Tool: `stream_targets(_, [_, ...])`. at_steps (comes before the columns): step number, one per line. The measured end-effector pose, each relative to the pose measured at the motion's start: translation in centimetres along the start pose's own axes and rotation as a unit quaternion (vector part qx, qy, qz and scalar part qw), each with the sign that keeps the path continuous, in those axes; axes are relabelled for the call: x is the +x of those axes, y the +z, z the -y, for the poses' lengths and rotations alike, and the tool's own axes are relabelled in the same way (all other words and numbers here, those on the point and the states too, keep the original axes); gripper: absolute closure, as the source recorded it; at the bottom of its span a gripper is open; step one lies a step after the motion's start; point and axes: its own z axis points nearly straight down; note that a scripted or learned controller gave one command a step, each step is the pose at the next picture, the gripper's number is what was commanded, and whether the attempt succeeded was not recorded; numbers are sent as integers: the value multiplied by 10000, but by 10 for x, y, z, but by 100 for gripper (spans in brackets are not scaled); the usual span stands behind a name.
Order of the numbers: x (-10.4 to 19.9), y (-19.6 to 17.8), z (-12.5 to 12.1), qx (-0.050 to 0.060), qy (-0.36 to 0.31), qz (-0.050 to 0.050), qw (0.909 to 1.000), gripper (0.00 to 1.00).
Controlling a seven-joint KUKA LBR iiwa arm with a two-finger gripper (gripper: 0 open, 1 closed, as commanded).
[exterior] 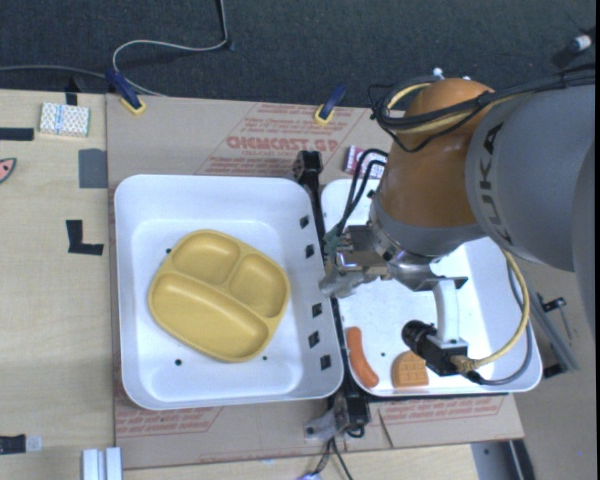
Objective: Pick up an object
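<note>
A yellow divided plate (220, 293) lies in the left bin (140, 208). In the right bin (505, 368), an orange sausage-shaped toy (360, 356) lies near the front left corner, with a small tan waffle-like piece (411, 370) beside it to the right. My gripper (345, 270) hangs low over the right bin's left side, just behind the sausage, beneath the orange wrist band (435, 158). The arm's bulk covers much of the right bin. Nothing shows between the fingers.
A black divider with clips (315, 258) runs between the two bins. A black fitting with a yellow cable (435, 348) sits over the right bin's front. Cardboard lies under the bins; tape marks and a small patterned block (64, 120) sit on the bench at the left.
</note>
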Motion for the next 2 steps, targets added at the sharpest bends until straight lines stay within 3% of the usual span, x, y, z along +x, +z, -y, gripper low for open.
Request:
stream_targets(1, [1,-9,0,6,-10,0,10000,100])
stream_targets(2, [41,3,-36,-56,77,36,9999,100])
